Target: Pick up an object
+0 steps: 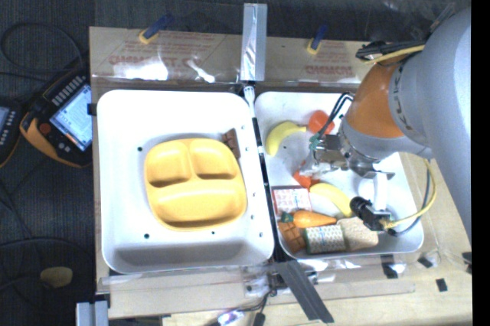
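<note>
The right bin (409,236) is holding the candidates for the pick, crowded toward its near-left corner. You are looking at a pale yellow, lemon-like toy fruit (331,199) lying in the middle of that bin, its long axis running roughly left to right across the view with a slight downward tilt to the right. Touching it on the near side, a toy carrot (310,220) is lying almost parallel, and nearer still a short can (325,239) with a patterned label is lying on its side, with a tan block (360,233) just beside its right end. A small red-and-white printed card or packet (289,200) is lying flat to the left of the fruit. Toward the far wall, a yellow banana-like piece (282,136) and an orange-red fruit (318,120) are sitting near each other.

The gripper (331,161) is hanging low over the bin's middle, and the pale fruit is lying just toward the near side of it, almost directly under the tool. Whether anything is being pinched cannot be told, since the wrist is hiding the tips. You would likely need only a short move toward the near wall, closing across the fruit's short axis.

The left bin (115,240) is carrying a yellow divided tray (195,183), well apart from the arm.
</note>
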### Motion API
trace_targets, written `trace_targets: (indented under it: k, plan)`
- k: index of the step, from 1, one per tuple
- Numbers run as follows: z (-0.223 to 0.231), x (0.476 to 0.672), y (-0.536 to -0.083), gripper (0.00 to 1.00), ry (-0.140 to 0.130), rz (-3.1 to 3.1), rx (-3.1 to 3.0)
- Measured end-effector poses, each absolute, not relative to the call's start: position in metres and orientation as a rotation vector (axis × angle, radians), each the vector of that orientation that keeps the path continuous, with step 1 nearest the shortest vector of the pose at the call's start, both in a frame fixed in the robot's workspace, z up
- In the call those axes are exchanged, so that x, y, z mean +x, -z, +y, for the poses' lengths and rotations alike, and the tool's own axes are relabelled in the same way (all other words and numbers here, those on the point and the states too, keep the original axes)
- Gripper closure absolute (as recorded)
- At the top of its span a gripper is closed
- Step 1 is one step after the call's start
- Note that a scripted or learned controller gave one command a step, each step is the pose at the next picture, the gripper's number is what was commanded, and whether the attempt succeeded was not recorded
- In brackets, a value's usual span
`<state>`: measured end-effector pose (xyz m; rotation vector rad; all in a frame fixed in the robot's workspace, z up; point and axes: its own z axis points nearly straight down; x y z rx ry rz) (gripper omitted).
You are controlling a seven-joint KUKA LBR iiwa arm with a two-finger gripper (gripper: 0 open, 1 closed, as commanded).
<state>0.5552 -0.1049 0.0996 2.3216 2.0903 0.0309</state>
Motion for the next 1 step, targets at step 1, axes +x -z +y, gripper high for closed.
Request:
trace_targets:
  k: [1]
  plan:
    - [-0.1116, 0.5547, -0.0982, 0.00, -0.026, 2.073, 2.324]
